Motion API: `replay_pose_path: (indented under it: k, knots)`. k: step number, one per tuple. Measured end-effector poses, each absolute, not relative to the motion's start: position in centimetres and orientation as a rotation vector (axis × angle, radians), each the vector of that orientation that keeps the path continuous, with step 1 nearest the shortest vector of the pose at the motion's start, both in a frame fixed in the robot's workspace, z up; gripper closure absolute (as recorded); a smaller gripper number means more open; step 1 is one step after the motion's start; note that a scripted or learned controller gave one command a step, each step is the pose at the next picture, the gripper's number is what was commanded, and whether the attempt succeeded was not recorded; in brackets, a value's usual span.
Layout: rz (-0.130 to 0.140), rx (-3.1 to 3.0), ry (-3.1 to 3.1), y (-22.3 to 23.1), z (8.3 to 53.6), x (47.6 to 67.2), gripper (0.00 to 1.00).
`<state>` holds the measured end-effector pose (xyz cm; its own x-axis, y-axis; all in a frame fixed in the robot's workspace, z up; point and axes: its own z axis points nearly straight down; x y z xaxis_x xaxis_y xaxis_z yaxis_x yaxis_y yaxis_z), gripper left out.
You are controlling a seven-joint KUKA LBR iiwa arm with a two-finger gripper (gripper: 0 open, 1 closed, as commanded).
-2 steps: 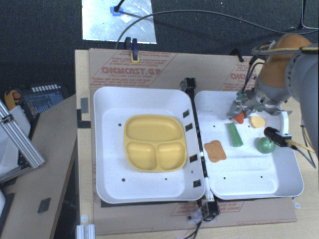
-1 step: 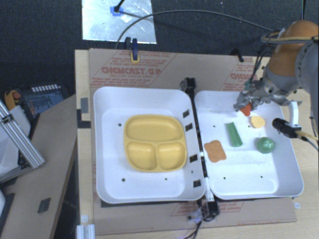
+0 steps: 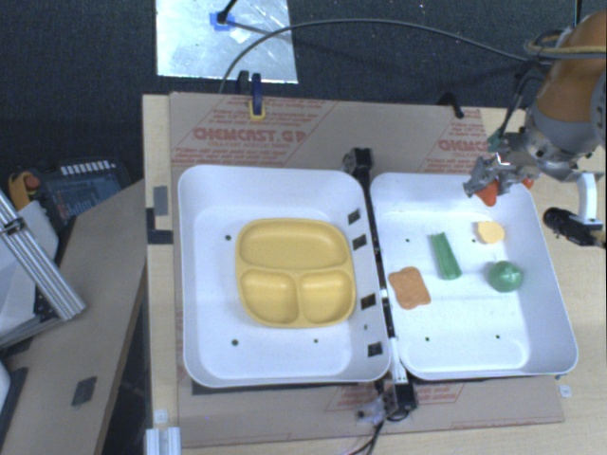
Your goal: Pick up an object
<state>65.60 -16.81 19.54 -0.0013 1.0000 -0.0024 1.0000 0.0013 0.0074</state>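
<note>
We see the gripper (image 3: 486, 186) above the right bin's (image 3: 531, 349) far edge, clamped on an orange piece (image 3: 487, 195). A green stick (image 3: 444, 255), brown slice (image 3: 410, 287) and green ball (image 3: 505, 276) lie inside; the yellow tray (image 3: 292, 271) sits in the left bin (image 3: 209, 349).

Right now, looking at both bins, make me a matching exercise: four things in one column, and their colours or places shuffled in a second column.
Things:
1. Divided tray
2. Stick-shaped piece
3. Round ball-like piece
4. Flat toast-like piece

Descriptions:
A. Orange-brown, nearest the divider between the bins
B. Yellow, in the left bin
C. Green, long and narrow
D. Green, nearest the right bin's right wall

Pairs: 1-B, 2-C, 3-D, 4-A
</note>
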Motion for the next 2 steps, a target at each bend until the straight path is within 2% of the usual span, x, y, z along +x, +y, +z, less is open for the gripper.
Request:
replay_pose_path:
  k: [1,2]
  knots:
    - [0.004,2.214,2.223,-16.8,21.9,65.7,1.00]
    - [0.005,2.211,2.232,-11.9,23.0,64.8,1.00]
